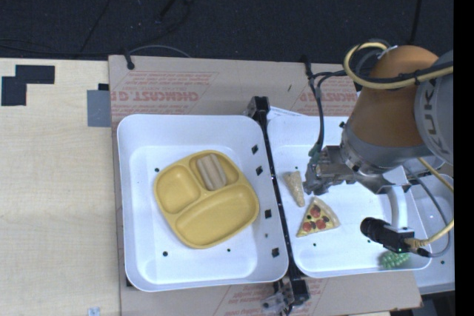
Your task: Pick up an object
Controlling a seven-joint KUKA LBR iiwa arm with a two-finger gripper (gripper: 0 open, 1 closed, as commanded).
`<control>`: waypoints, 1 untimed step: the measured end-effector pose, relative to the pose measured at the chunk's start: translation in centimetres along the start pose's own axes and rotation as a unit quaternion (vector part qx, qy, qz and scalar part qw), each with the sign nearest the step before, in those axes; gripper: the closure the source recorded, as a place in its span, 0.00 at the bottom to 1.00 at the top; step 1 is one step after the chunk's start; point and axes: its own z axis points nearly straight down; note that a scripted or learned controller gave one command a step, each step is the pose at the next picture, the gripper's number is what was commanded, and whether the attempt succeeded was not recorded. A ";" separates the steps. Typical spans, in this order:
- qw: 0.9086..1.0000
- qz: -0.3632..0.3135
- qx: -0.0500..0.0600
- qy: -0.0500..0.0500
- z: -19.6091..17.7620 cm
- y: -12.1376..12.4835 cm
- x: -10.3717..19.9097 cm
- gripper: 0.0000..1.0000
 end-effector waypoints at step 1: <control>1.000 0.000 0.000 0.000 -0.4 -0.7 5.2 1.00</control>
